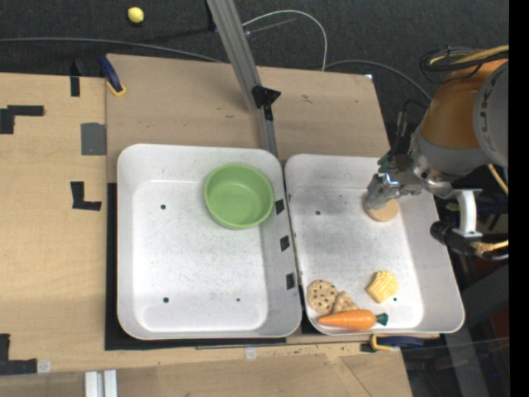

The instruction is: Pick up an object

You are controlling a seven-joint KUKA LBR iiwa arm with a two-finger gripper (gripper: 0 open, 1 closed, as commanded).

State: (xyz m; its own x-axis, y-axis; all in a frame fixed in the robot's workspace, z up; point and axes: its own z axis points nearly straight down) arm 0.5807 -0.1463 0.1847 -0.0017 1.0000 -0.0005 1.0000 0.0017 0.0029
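One tan round piece (383, 212) directly beneath the pincer (381, 198), touching, grip state unclear

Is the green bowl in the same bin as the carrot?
No, the green bowl sits in the left bin; the carrot lies in the right bin.

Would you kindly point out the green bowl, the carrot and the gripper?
green bowl (239, 195), camera view, inner bottom.
carrot (347, 321), camera view, middle of orange body.
gripper (383, 195), camera view, between fingertips.
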